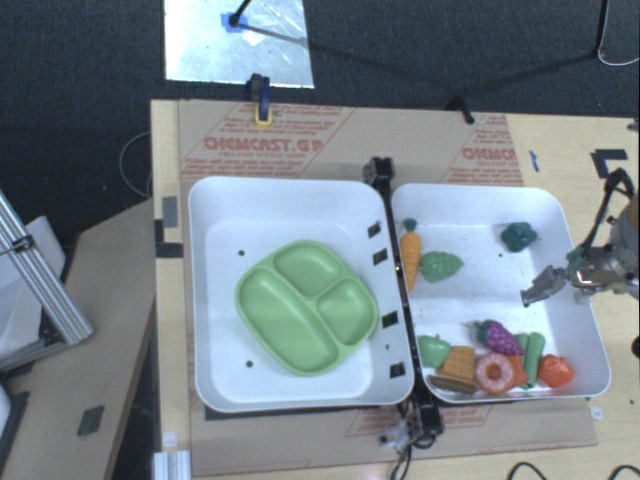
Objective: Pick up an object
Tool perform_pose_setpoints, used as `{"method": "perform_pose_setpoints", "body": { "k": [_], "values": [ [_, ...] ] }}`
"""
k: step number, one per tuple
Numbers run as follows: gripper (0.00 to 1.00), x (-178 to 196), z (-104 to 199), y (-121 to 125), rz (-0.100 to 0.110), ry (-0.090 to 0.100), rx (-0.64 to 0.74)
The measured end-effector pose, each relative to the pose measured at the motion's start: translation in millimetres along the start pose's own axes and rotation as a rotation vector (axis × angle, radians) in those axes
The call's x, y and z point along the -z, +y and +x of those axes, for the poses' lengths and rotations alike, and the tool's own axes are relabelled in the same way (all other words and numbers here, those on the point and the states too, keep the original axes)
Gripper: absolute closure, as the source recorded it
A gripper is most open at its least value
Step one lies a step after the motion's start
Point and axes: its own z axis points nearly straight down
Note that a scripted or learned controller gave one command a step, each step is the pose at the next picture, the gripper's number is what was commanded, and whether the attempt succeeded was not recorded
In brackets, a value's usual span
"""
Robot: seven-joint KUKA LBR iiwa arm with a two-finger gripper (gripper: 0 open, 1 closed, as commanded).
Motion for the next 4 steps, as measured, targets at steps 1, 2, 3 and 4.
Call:
{"method": "perform_pose_setpoints", "body": {
  "k": [1, 2, 3, 4],
  "values": [
    [0.00, 4.5, 0.3, 2.6, -0.010, -0.003, 0.003],
    [0.00, -37.7, 3.3, 0.7, -0.006, 0.000, 0.001],
    [0.00, -79.7, 1.9, 0.7, -0.006, 0.000, 0.000],
    [0.00, -127.1, 2.1, 3.9, -0.016, -0.004, 0.000]
  ]
}}
